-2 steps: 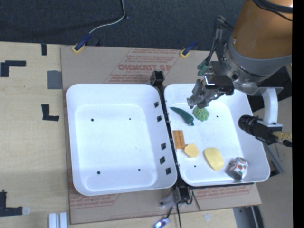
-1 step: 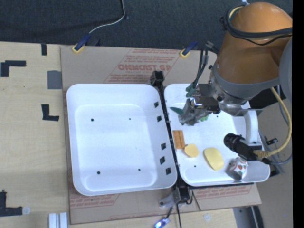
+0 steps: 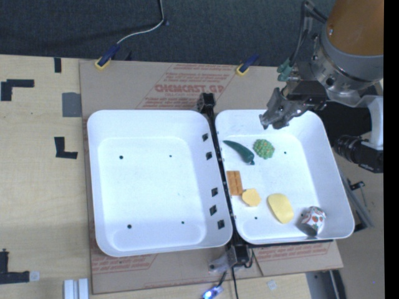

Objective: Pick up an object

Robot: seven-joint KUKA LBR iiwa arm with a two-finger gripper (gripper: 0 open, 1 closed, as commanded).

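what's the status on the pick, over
Claw above right bin's far edge, nothing seen held. Nearest: green ball, dark green pepper. Nothing blocking.

High slanted view over both bins (image 3: 93, 126)

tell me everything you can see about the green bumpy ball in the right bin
The green ball is small, round and knobbly, light green with a rubbery or plastic look. It rests on the floor of the right bin, in its upper middle part. A dark green pepper-shaped piece lies just to its left, close to it. The gripper hangs above, apart from it.
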